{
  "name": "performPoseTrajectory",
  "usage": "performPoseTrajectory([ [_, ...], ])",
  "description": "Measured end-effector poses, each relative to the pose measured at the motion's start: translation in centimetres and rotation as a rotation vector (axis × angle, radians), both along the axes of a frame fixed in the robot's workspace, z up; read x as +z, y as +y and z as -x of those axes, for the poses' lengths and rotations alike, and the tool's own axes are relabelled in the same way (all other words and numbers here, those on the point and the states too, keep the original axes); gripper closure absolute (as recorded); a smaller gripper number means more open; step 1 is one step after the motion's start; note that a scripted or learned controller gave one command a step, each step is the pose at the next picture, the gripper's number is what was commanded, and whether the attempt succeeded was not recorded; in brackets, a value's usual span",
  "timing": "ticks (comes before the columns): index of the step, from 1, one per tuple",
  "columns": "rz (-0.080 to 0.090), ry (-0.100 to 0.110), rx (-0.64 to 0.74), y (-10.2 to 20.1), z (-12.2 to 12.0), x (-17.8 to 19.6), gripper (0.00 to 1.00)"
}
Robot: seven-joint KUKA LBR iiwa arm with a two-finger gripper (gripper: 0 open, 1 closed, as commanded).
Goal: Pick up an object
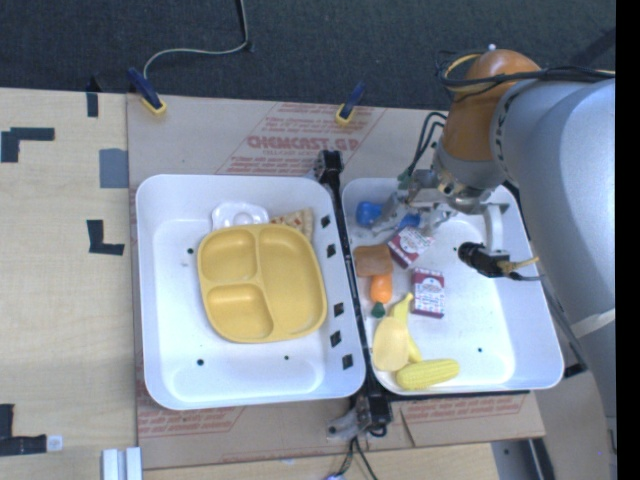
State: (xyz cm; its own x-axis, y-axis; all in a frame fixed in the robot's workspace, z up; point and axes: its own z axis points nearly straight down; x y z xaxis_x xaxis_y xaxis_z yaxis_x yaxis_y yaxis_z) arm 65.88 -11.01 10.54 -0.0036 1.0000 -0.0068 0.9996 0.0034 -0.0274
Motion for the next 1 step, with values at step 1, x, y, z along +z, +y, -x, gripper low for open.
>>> performPoseTrajectory([
  [1, 0.009, 0.003, -0.002, 0.31, -0.41, -1.76, 0.0],
])
